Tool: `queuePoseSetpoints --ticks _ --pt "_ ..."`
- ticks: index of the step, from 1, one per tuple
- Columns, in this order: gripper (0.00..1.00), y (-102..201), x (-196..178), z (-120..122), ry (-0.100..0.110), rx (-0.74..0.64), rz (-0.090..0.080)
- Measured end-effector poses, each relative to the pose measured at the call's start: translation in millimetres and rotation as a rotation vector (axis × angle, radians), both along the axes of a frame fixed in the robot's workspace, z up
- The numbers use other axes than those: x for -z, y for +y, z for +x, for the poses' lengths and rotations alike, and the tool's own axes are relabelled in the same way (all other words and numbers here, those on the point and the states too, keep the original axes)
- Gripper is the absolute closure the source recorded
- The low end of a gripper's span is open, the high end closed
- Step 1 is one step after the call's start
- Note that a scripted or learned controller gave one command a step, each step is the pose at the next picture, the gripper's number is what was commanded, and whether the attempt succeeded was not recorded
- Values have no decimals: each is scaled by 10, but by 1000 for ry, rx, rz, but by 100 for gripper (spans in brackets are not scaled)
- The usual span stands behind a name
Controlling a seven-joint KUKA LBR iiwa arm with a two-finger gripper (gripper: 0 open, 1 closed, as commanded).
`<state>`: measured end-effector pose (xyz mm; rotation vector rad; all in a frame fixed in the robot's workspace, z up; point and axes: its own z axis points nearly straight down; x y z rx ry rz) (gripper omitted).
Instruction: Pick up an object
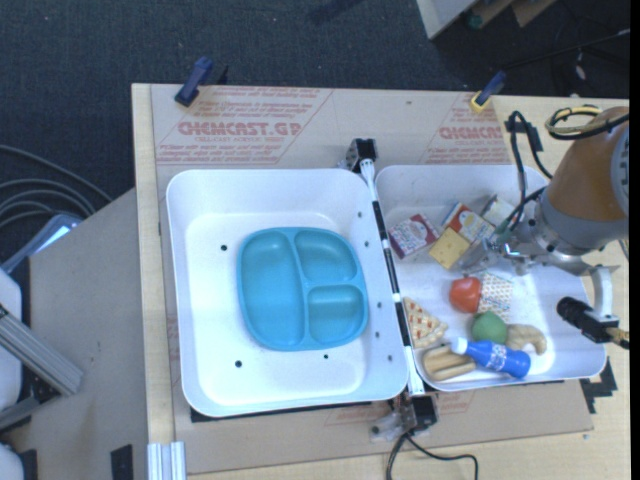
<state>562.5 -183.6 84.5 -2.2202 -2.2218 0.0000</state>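
Two white bins (200, 198), one blue plate (302, 287), one blue bottle (497, 357)

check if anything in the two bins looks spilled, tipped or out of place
Nothing looks spilled or broken. The blue divided plate lies flat in the left bin. The right bin holds a loose jumble: the blue bottle lies on its side beside a tomato and a pizza slice.

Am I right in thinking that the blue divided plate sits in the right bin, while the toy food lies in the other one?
Not quite: the camera view shows the blue divided plate in the left bin; the toy food, such as the tomato, lies in the right bin.
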Motion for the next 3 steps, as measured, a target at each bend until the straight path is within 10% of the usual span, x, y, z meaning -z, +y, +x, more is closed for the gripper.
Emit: queuePoseSetpoints --ticks 1,2,3 --pt "100 -6 -102 3 -2 1 -1" --pt "0 -5 -101 2 -1 1 -1" --pt "0 648 -1 442 -1 0 1"
